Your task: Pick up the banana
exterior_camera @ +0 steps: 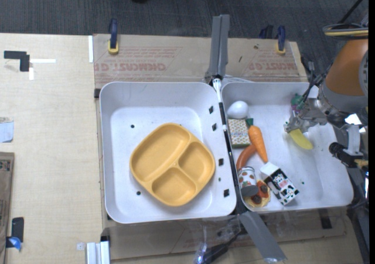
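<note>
The banana (302, 139) is a small yellow piece lying on the floor of the right bin (328, 189), near its right side. My gripper (297, 123) hangs directly over the banana's upper left end, at or just above it. The arm's grey wrist and orange band (347, 69) reach in from the right edge. From this slant I cannot make out whether the gripper has the banana.
Along the right bin's left side lie a white egg (238, 108), a cracker box (237, 132), a carrot (257, 143), a small can (246, 178) and a cow-patterned carton (280, 185). The left bin (117, 140) holds a yellow divided plate (171, 164).
</note>
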Action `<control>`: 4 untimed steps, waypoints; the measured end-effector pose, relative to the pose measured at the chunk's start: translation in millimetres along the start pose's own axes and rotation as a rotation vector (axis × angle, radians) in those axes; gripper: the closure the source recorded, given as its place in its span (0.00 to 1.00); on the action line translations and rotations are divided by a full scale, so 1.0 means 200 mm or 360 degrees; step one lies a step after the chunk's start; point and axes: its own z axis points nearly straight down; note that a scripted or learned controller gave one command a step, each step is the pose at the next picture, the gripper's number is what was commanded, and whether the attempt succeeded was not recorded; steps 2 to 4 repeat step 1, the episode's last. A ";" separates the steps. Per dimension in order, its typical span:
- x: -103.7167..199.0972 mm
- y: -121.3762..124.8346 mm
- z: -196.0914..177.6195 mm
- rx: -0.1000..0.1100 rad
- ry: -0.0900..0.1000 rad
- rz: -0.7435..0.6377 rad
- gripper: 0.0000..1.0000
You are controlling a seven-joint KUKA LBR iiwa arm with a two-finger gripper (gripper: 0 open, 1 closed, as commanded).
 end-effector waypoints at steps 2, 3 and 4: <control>0.08 0.22 -0.42 -0.0004 -0.0002 -0.0019 1.00; 0.08 0.22 -0.42 -0.0004 -0.0002 -0.0019 1.00; 0.08 0.22 -0.42 -0.0004 -0.0002 -0.0019 1.00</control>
